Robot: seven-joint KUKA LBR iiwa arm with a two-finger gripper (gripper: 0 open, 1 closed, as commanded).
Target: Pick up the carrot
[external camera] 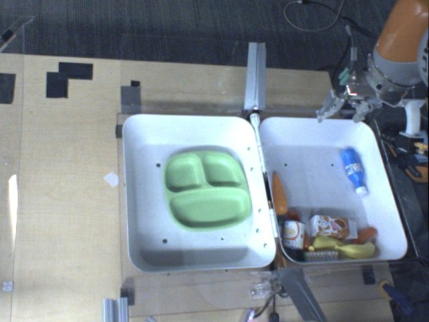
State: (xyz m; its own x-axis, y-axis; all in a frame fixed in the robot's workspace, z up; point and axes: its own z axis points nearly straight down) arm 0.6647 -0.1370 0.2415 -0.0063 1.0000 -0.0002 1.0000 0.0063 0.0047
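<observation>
Carrot, a slim orange tapered root (279, 194), lies along the left wall of the right white plastic bin (315, 129), just above a small red-and-white can (292, 233). Our two-finger gripper (344, 110) hovers over that bin's far rim, fingers spread, holding nothing. We should descend with the fingers straddling the carrot's width, clear of the wall.

The arm (404, 29) was cut off by the top right corner. The pouch (331, 227) print was too small to read.
</observation>
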